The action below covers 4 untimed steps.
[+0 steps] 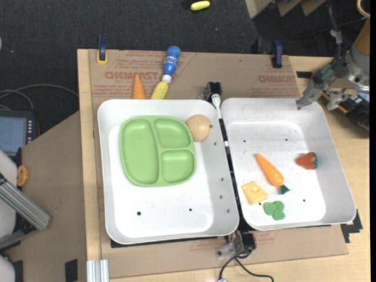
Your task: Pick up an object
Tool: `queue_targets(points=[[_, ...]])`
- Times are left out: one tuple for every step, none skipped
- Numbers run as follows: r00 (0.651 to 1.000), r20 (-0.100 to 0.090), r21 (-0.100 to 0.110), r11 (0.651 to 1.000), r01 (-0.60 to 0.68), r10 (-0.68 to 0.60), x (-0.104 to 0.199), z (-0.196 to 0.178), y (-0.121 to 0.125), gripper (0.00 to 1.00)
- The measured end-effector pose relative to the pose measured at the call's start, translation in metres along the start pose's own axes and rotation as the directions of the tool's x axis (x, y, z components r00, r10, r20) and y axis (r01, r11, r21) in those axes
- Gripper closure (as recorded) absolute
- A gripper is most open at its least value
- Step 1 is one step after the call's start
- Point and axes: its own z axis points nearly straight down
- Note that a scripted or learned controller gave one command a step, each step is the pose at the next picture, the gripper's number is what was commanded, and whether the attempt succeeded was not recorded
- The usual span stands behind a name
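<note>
Four small items lie in our right bin (329, 134): carrot (269, 169), strawberry (306, 160), cheese (254, 192), broccoli (274, 209). Gripper (310, 96) hovers at the bin's far rim; whether it is parted we cannot tell. Risk: the round carrot rolling away.

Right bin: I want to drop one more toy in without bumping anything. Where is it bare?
The right bin's upper half is bare, from the far rim down to the carrot and strawberry. The lower part is crowded: carrot, cheese and broccoli cluster together. The gripper hangs at the far right corner.
</note>
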Motion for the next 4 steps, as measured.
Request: queue_targets(points=[[1.0, -0.004, 0.009, 1.0, 0.003, -0.003, 0.034, 0.137, 0.01, 0.0], [1.0, -0.004, 0.006, 1.0, 0.001, -0.001, 0.081, 0.129, -0.052, 0.0], [1.0, -0.003, 0.007, 1.0, -0.002, 0.002, 0.088, 0.129, -0.111, 0.0], [1.0, -0.001, 0.001, 1.0, -0.001, 0.001, 0.087, 0.129, -0.108, 0.0]])
